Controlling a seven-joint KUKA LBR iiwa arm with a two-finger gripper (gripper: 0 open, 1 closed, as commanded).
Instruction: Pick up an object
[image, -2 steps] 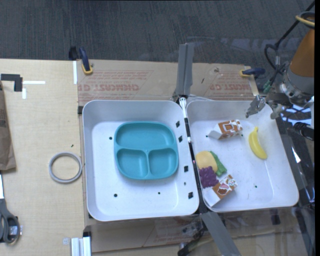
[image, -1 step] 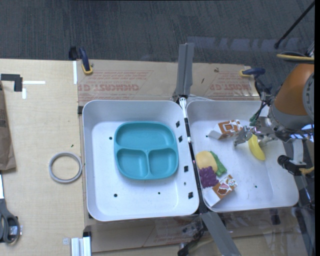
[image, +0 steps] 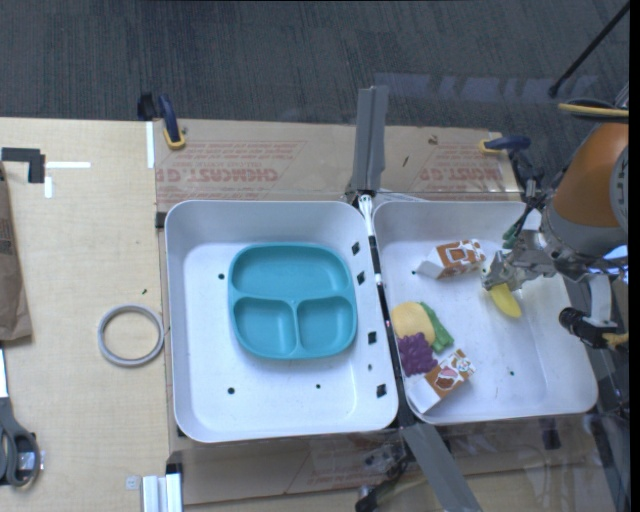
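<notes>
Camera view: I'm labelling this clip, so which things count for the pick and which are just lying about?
For the pick:
claw
yellow banana
small carton
purple grapes
second carton
right bin

Lying about:
teal divided plate in the left bin
tape ring
scissors

Scissors (image: 17, 452): cut off at desk's left edge. Claw (image: 503, 272): finger state indiscernible, overlapping yellow object (image: 506, 301).

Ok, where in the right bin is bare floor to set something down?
Right bin: bare floor along the near right, right of the carton and below the banana. Crowded by the divider, where lemon and grapes cluster, and under the gripper.
</notes>
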